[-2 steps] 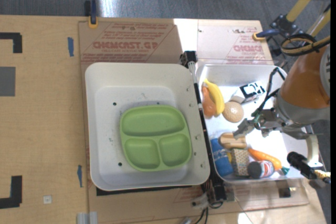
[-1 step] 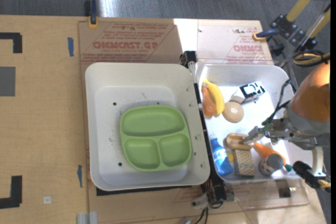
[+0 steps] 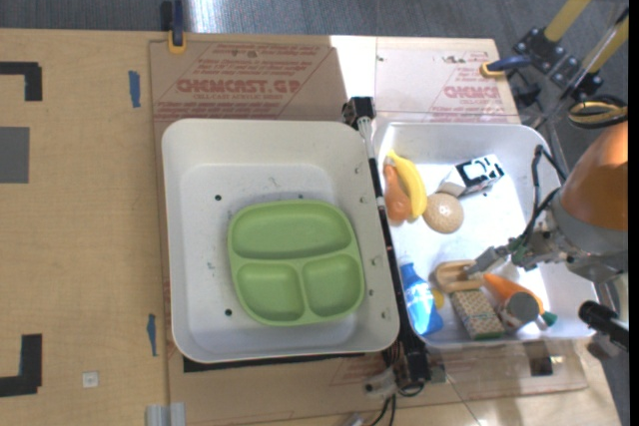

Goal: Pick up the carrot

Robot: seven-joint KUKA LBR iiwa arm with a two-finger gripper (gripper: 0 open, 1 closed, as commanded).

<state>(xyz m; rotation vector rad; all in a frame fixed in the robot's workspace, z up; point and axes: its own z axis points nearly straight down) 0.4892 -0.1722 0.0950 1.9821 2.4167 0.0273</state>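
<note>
We are seeing the gripper reaching in over the right bin, hanging just above the carrot, which is lying near the bin's front beside a wooden block. We cannot tell how wide the claw is standing; nothing is visibly sitting in it.

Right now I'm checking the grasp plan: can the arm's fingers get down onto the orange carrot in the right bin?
Probably yes. The orange carrot lies uncovered near the bin's front right, the gripper just above it; a grey-capped object and a brown block crowd it.
</note>
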